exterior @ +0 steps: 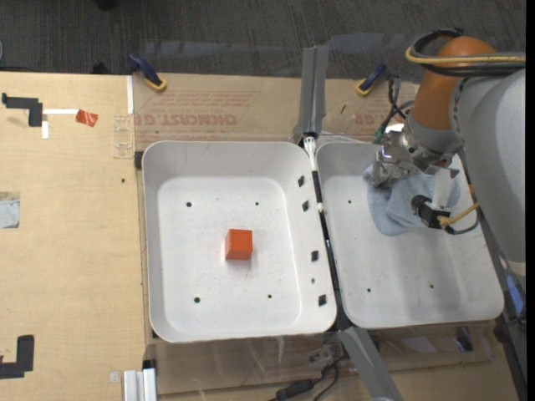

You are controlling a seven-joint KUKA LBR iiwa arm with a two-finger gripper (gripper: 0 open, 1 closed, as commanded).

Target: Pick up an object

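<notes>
nothing has been lifted yet: the orange block lies untouched in the left bin, while the jaws' state above the right bin cannot be told.

My arm runs off the right edge of the view, so most of its bulk is cut away. My claw hangs over the far part of the right bin, too small and cluttered to tell how its fingers stand. Under it lies a pale blue cloth; my wrist and a cable hide its far right side, and I cannot tell whether the claw touches it. The right bin's far right corner is hidden behind my arm. At the table's left edge, a grey patch and black brackets are cut off.
</notes>
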